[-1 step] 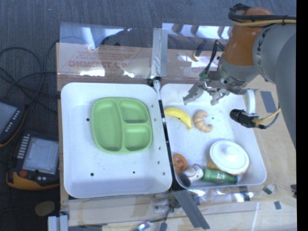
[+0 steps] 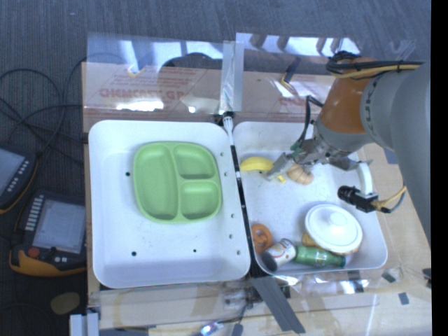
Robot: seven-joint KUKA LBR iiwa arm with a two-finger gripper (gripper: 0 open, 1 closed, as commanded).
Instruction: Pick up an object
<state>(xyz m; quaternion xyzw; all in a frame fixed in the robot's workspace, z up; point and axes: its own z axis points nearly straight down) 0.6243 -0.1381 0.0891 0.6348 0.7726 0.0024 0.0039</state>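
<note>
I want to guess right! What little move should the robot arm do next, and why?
Probably dip a little lower toward the small tan object. The gripper hangs just above it in the right bin, beside the banana, and nothing shows between the jaws.

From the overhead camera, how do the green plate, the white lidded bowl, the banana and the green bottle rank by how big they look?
1. Green plate
2. White lidded bowl
3. Green bottle
4. Banana

The bottle and banana look close, so their order is unsure.
</note>
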